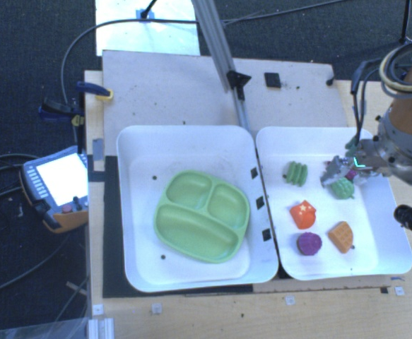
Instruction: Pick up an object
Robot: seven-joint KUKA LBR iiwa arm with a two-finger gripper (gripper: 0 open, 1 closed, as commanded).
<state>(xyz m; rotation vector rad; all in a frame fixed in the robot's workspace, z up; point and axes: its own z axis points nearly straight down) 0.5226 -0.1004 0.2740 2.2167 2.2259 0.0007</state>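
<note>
**While poised at the dark-green lump: grasp stage, not yet lifted**

While hanging low over the right bin [386,221], seems to be in the approach-or-close step of the pick. Places the gripper [338,174] right against the dark-green lump [345,189], overlapping its upper-left edge in the camera view. Cannot tell whether clenched on the lump or released: too small and blurred at the metal tip. Cannot claim a hold, then.

Finds the lump toward the far right part of the right bin, resting on the bin floor by the look of things. Leaves the ridged green piece [295,173] well apart to the left, with the red piece [302,215], the purple piece [309,244] and the orange wedge [340,236] nearer the front edge. Sees none of these touching the lump. Sees, across the divide, the left bin [138,189] bearing a pale-green divided plate [203,216].

As for heading: looks roundish, about as wide as long, with no clear long axis and no readable pointing end. Probably asks for no particular wrist angle, so any closing direction should serve.

Next, judging from this: needs a firm, centred close, since sitting off toward one edge risks squeezing the lump out sideways. Then a straight lift clear of the bin floor, checking that the lump rises too.
</note>
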